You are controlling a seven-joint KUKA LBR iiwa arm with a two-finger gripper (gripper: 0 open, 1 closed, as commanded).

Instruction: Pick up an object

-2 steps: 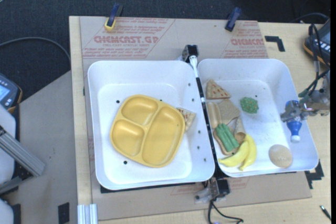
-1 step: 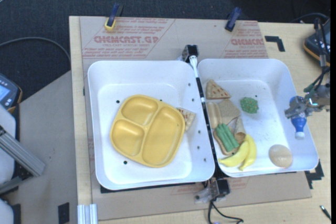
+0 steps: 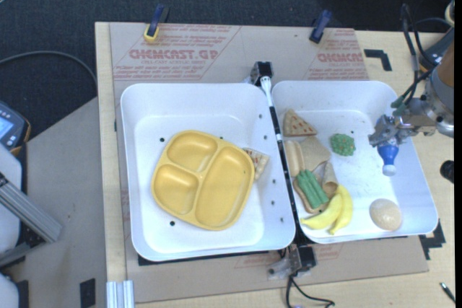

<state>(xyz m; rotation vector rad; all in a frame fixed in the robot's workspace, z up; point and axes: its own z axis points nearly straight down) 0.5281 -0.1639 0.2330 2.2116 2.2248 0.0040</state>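
I see two white bins side by side on the bench. The left bin (image 3: 137, 155) holds one yellow tray (image 3: 203, 179) with three compartments, lying flat near the bin's middle, and one tan wedge (image 3: 257, 159) tucked just beside the tray's right edge, partly under it. The right bin (image 3: 415, 184) holds the loose items, most of them along its left side. Near the top left lies one sandwich wedge (image 3: 297, 125). Below it lies one tan bread piece (image 3: 307, 156), and one green ridged piece (image 3: 312, 188) rests on the lower end of that bread. One banana (image 3: 333, 213) curves along the bin's front, touching the green piece's lower end. One broccoli floret (image 3: 343, 144) sits apart toward the bin's middle. One pale egg-shaped item (image 3: 385, 213) lies near the front right corner. Count in the right bin: six loose items; in the left bin: two. The gripper (image 3: 388, 143) hangs over the right side of the right bin, with the arm entering from the right. A blue and white object (image 3: 389, 158) sits directly below the fingertips; I cannot tell whether the jaws are spread or pinching it, nor whether it rests on the bin floor.
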